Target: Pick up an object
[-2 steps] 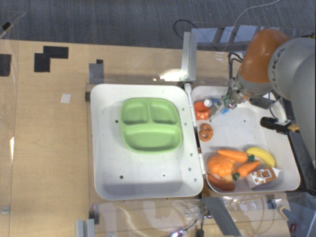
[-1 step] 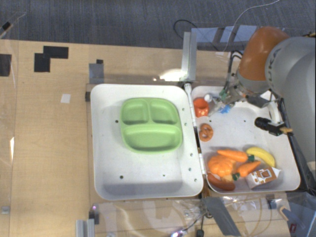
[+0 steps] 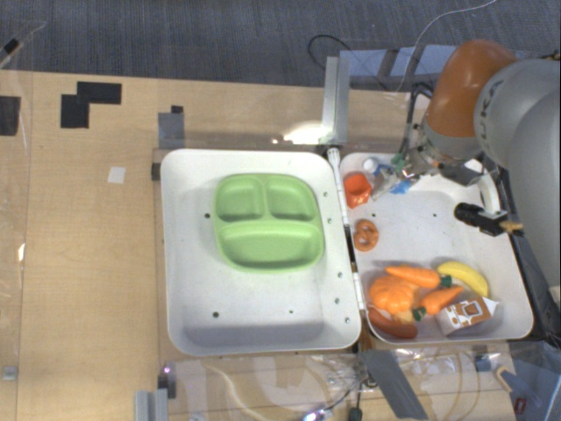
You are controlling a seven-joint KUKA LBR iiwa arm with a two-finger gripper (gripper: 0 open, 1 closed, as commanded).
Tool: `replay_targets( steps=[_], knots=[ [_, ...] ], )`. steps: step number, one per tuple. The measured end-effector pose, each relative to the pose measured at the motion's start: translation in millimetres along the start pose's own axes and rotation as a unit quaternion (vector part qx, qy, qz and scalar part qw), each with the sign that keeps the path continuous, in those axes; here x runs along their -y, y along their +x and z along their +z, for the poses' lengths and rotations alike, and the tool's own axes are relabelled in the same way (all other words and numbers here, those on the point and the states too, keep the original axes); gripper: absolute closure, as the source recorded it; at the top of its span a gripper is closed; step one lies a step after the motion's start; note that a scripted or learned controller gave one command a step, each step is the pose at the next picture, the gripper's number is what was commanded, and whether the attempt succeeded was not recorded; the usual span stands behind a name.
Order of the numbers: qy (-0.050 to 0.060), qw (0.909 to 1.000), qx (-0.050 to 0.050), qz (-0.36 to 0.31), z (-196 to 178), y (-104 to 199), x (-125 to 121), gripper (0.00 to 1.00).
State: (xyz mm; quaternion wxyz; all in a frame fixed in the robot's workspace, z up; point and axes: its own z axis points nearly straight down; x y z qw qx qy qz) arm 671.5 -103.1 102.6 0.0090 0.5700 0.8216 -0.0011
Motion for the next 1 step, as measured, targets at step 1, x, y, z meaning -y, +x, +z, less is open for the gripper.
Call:
replay_targets(
  steps=[1],
  knots=[
    [0.001, 0.9960, -0.007, 0.089, -86.0, 61.3, -23.2, 1.00]
  ],
)
